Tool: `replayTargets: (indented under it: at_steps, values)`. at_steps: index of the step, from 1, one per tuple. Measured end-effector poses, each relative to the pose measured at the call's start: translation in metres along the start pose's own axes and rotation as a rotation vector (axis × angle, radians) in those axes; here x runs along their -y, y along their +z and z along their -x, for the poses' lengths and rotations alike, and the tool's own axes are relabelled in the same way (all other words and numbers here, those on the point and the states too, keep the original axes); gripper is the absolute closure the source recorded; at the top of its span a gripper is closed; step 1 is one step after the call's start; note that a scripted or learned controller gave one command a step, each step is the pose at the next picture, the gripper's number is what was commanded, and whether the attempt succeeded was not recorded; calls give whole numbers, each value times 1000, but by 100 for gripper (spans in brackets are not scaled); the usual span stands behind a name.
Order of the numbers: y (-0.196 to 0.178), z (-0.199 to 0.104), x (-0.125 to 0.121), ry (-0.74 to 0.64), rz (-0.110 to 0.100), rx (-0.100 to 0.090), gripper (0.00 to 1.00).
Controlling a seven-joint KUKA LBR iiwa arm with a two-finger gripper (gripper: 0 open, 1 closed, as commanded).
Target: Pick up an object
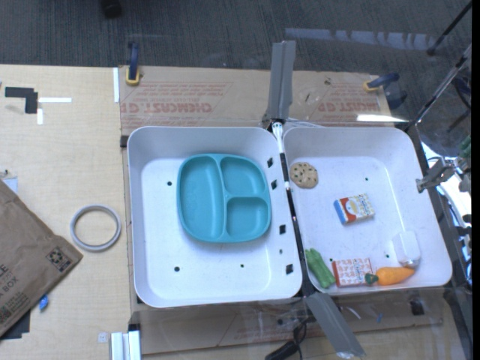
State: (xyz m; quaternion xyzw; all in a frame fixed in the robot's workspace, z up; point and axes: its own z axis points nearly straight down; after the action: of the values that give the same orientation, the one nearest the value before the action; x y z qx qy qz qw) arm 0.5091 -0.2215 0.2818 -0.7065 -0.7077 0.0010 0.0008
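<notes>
Just one camera here, mounted above the bench and looking down at a bit of a slant, so the far edge sits at the top of frame with a strip of dark carpet floor (225, 13) beyond it. It's pulled back enough to fit both white bins whole: the left bin (150, 223) and the right bin (375, 148) sit roughly centre, side by side. Past the left bin you also get the light wooden bench top (60, 148). The near bin rims land close to the bottom edge.
</notes>
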Motion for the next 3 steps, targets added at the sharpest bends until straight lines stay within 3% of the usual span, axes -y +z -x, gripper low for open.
replayTargets:
  at_steps: [1, 2, 3]
  values:
    - [117, -45, -35, -319, 1, 0, 0]
    - [190, -68, -54, -356, 3, 1, 0]
    - [181, -67, -54, -353, 3, 1, 100]
